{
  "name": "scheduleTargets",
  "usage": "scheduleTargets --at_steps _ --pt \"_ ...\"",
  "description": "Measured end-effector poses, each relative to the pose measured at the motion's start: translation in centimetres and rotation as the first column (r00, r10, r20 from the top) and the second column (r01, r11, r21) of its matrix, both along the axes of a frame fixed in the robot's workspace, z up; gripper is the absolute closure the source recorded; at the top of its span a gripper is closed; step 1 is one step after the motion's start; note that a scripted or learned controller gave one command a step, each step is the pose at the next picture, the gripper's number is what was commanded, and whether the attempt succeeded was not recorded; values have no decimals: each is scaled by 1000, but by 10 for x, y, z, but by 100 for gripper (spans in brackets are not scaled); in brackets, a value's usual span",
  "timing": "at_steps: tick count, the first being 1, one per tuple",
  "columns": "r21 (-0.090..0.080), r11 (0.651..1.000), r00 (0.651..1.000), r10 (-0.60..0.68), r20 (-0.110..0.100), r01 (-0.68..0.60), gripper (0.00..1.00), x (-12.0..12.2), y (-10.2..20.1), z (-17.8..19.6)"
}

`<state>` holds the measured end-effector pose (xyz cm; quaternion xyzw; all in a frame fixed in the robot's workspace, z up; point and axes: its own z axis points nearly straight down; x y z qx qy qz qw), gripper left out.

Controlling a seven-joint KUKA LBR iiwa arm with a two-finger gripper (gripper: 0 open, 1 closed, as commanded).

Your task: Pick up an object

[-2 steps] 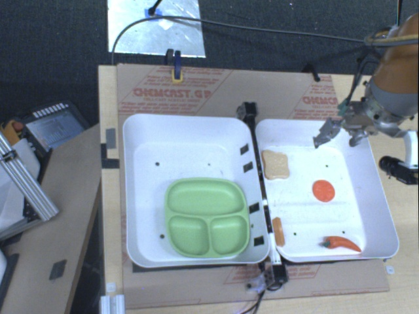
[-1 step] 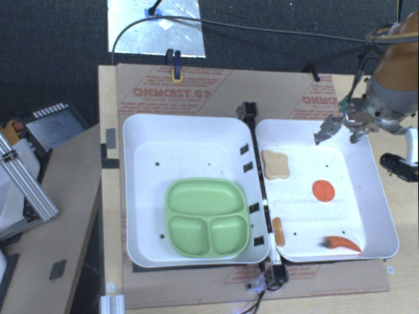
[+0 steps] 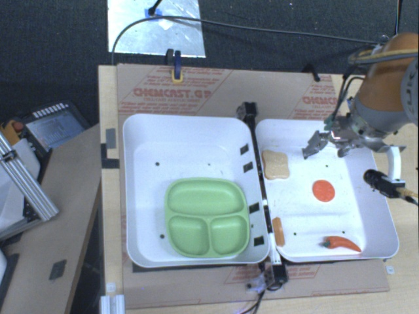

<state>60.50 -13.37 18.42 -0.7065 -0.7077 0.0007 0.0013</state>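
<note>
In the right bin (image 3: 376, 205) lie a tan bread slice (image 3: 275, 164) near its left wall, a round red-orange slice (image 3: 323, 190) in the middle, an orange carrot-like piece (image 3: 341, 243) at the front right, and a small orange stick (image 3: 278, 231) against the front left wall. My gripper (image 3: 328, 143) hangs over the bin's back part, up and right of the bread, fingers spread open with nothing between them.
The left bin (image 3: 141, 175) holds a green three-compartment plate (image 3: 206, 216). Black clips (image 3: 249, 112) sit along the divider between the bins. A black fitting (image 3: 383, 182) sticks over the right bin's right rim. A grey device lies at the far left.
</note>
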Motion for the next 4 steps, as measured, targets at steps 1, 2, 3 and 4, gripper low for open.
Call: scheduleTargets --at_steps 1,2,3,4 --pt "-1 1000 1000 -1 1 1 0 -2 -3 -42" --pt "-1 1000 1000 -1 2 1 0 -2 -3 -94" --pt "-2 1000 1000 0 6 0 100 -1 -3 -81" --pt "-2 1000 1000 -2 8 2 100 -5 -11 -29"
